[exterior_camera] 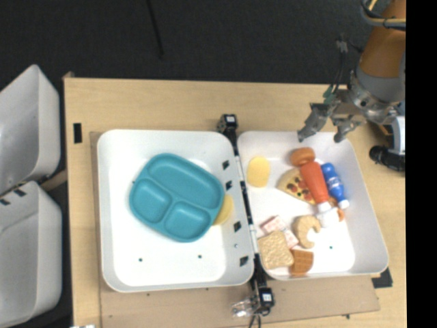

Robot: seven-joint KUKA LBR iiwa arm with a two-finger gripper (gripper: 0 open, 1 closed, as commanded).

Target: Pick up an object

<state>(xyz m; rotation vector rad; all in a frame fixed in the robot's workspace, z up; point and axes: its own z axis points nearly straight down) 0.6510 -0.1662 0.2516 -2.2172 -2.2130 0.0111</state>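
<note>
right now i have the gripper [322,130] poised over the far rim of the right bin [365,241], fingers spread wide and holding nothing, ready to drop. likely targets sit just below: the brown bun [302,156] touching the orange bottle [315,181], blue bottle [332,180] alongside, crowded together.

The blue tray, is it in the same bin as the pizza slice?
No, the blue tray lies in the left bin, while the pizza slice lies in the right bin.
</note>
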